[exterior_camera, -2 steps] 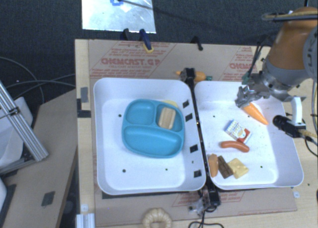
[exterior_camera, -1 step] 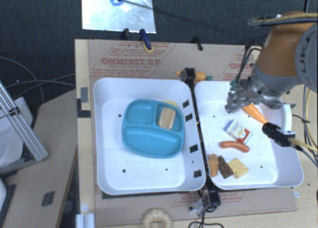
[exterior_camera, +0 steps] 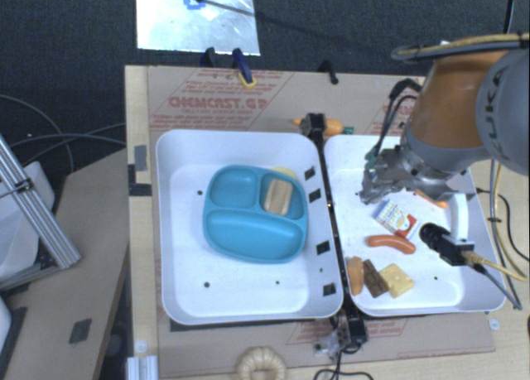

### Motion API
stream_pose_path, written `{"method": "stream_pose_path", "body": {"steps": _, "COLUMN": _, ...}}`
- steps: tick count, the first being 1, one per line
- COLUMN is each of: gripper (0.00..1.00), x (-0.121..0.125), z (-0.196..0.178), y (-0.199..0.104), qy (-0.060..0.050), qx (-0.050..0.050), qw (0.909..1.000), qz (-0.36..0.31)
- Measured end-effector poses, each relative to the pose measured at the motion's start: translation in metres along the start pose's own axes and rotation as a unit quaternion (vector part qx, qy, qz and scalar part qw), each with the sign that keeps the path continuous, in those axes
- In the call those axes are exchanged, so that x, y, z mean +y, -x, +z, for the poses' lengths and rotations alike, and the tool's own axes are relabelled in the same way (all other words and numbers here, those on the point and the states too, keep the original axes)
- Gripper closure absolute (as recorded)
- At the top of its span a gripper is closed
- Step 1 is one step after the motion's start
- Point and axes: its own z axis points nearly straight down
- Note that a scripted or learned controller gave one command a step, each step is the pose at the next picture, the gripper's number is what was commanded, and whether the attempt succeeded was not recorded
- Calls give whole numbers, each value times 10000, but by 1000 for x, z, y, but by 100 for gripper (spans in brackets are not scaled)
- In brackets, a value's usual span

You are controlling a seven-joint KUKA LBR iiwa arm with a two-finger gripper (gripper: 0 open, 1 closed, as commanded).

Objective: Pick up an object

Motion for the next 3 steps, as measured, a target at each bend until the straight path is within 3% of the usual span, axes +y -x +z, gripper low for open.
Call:
{"method": "stream_pose_path", "body": {"steps": 1, "gripper": 100, "x": -24, "z": -9, "y": -44, "qy": 4, "qx": 4, "qw": 10000, "qz": -6}}
{"method": "stream_pose_path", "body": {"steps": 2, "gripper": 100, "x": -36, "z": -1, "y": -41, "qy": 5, "qx": -7, "qw": 10000, "qz": 38}}
{"method": "stream_pose_path", "body": {"steps": 3, "gripper": 100, "x": -17, "z": 4, "y": -37, "qy": 16, "qx": -8, "qw": 10000, "qz": 39}}
